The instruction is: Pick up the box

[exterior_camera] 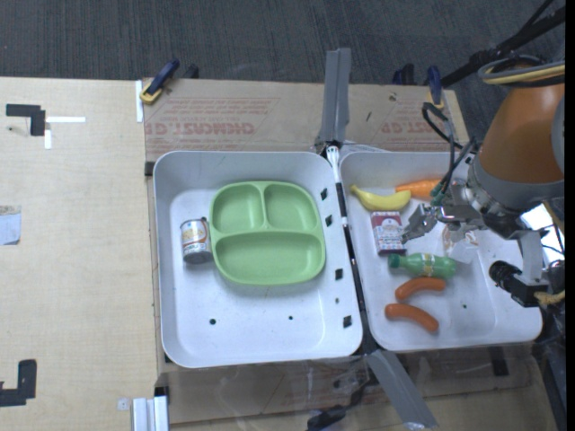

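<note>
The box (388, 233) is lying flat just beside the green bottle (422, 263). The gripper (437, 221) is hovering beside it, jaw state indeterminable. The box is judged light and rigid; gripping across its long edges is advised.

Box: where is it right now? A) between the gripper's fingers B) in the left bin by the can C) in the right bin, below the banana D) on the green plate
C: the box lies flat in the right bin, just below the banana, with the gripper beside it on the right, not holding it.
</note>
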Robot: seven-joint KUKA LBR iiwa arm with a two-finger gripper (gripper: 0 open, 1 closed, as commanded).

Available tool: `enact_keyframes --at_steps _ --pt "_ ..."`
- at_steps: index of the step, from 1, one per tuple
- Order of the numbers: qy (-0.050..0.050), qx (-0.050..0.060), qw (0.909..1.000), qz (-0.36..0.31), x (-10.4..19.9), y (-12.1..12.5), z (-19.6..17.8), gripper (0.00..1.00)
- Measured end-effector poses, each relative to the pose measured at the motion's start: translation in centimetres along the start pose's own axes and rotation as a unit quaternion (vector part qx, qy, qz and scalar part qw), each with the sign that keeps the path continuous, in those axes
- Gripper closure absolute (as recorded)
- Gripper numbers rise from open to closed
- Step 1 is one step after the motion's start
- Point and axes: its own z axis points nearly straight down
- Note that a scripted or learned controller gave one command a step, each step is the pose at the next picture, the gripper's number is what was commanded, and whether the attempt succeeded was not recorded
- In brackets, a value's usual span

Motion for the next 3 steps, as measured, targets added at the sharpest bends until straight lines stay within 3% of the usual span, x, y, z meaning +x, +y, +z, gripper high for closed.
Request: enact_keyframes --at_steps 1,2,3 --pt "0.0 -0.001 1.0 0.007 0.0 5.0 10.2 0.0" --pt "0.0 0.001 1.0 0.01 -0.2 5.0 9.5 1.0" --pt "-0.001 -0.002 1.0 0.0 4.7 10.1 0.1 1.0"
